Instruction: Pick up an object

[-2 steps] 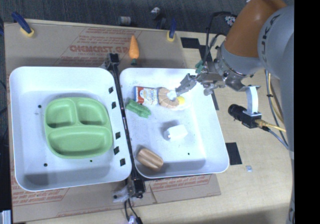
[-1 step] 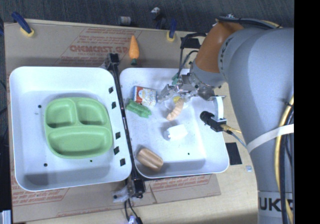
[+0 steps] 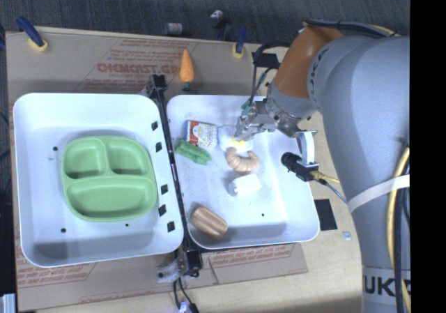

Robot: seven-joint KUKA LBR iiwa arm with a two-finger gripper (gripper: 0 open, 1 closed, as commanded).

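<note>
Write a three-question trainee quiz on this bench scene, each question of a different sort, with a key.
1. True or false: the green divided plate lies in the left bin.
2. Which item lies nearest the right bin's front edge? A) croissant B) bread roll C) green vegetable
3. Fill in: the orange carrot lies outside the bins on the ____.

Key: 1 true; 2 B; 3 cardboard. The claw hovers over the right bin.
</note>
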